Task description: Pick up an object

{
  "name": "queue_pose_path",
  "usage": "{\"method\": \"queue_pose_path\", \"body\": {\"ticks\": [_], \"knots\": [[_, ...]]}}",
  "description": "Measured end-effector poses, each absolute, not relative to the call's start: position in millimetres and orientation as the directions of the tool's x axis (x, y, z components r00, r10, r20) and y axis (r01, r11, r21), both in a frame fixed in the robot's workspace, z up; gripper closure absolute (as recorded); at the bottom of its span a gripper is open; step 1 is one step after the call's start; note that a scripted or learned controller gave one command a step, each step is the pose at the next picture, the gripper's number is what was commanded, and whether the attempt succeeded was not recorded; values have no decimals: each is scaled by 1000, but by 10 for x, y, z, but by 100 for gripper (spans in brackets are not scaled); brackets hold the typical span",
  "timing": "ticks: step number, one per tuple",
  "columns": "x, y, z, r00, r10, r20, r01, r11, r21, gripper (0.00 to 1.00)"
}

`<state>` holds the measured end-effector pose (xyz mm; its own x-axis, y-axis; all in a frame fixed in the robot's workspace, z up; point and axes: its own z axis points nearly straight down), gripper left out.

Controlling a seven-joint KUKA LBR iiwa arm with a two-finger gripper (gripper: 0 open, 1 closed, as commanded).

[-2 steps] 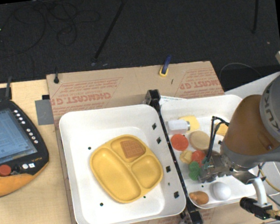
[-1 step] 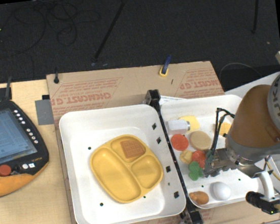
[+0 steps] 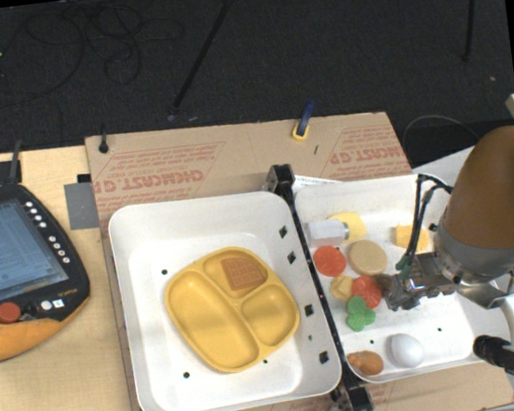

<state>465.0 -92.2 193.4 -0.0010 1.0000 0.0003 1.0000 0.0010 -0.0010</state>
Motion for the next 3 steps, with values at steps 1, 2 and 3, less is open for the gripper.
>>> {"method": "queue_pose_path", "body": {"ticks": [1,2,3], "knots": [[4662,-928,2274,-1,1000,0,1000,1,-2,100],[4928,-433,2347,-5,1000,2,1000,5,-4,100],[5086,17,2363,-5,1000,2,1000,5,-5,100]]}}
